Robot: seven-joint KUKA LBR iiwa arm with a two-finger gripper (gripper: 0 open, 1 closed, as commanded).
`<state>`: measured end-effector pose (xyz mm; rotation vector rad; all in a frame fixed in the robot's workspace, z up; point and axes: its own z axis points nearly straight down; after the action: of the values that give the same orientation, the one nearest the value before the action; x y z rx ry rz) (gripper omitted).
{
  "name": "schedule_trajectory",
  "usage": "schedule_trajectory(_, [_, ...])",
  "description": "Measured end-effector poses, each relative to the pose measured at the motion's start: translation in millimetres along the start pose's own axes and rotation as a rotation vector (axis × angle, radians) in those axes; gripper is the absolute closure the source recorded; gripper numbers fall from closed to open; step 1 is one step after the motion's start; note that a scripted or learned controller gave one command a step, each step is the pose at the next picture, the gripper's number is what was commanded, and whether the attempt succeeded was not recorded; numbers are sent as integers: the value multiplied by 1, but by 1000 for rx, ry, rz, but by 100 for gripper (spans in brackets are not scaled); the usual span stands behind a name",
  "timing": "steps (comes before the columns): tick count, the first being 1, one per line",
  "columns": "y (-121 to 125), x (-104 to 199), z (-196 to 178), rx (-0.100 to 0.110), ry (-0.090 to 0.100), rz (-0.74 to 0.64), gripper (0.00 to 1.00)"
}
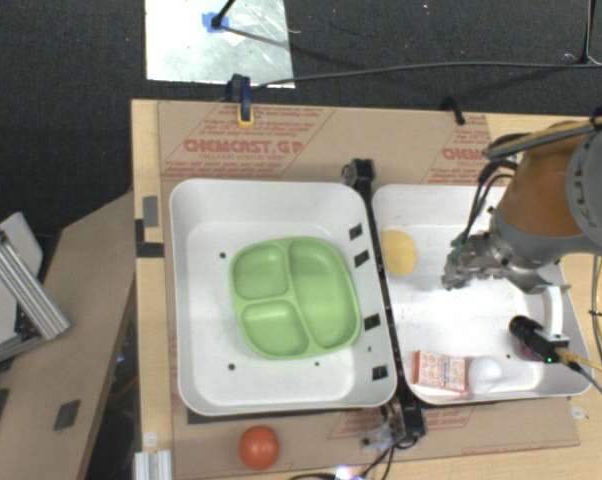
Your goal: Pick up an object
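Observation:
In the right bin (433, 318) a yellow round object (398, 251) lies by the left wall. A small red-and-white packet (440, 370) and a white ball (484, 372) rest at the bin's front edge. My gripper (462, 268) hangs over the bin's middle, to the right of the yellow object and apart from it. Nothing shows between it and the bin floor.
The left bin (201, 368) holds a green divided plate (294, 297). An orange ball (259, 446) sits on the cardboard in front of the left bin. Black clips line the wall between the bins. A cable runs across the back.

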<state>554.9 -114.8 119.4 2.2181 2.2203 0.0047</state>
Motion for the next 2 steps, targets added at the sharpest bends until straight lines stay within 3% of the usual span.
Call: schedule_trajectory(2, [4,0,-108,-2,-1,-4,100])
